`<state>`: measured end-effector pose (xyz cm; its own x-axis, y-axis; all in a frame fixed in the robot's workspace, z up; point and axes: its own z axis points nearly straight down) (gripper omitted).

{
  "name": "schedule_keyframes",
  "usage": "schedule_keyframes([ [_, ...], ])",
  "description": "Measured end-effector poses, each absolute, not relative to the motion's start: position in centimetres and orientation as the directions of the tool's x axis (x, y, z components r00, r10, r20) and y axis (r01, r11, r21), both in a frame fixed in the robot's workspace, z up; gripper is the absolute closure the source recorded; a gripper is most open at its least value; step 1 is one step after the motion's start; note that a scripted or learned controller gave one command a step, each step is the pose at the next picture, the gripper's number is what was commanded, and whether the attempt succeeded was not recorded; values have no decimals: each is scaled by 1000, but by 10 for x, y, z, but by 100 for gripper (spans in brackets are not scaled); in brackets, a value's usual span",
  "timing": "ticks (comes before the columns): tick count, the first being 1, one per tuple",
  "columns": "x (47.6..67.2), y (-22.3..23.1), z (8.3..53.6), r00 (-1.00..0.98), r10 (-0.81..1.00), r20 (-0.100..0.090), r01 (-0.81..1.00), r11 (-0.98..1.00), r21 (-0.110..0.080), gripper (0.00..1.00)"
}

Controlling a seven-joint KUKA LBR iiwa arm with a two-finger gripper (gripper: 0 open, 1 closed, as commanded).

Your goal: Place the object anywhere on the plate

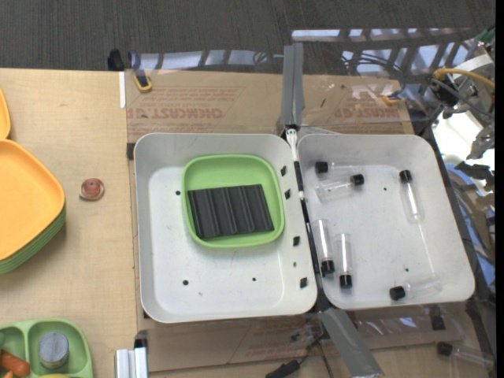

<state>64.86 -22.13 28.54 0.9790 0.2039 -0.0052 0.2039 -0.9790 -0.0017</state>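
A square green plate (231, 201) sits in the left white bin (157, 282), toward its back. A dark grey ribbed rectangular object (231, 211) lies flat on the plate's middle. In the right white bin (378, 235) lie several clear tubes with black caps, among them one near the back left (340, 186), one on the right side (409, 197) and one at the front right (413, 290). Nothing touches the ribbed object or the tubes.
Stacked orange plates (24, 203) and a small red disc (92, 188) rest on the wooden bench at left. A green divided tray (43, 349) stands at the front left. Cardboard (205, 109) lies behind the bins. Cables and metal framing (461, 85) crowd the back right.
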Motion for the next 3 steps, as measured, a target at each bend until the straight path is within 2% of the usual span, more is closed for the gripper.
schedule_keyframes([
  [1,644,-216,263,980,200,-5,200,-980,-2,0],
  [2,632,-179,264,979,202,-4,202,-979,-2,0],
  [3,622,-152,243,978,206,-5,206,-979,-2,0],
])
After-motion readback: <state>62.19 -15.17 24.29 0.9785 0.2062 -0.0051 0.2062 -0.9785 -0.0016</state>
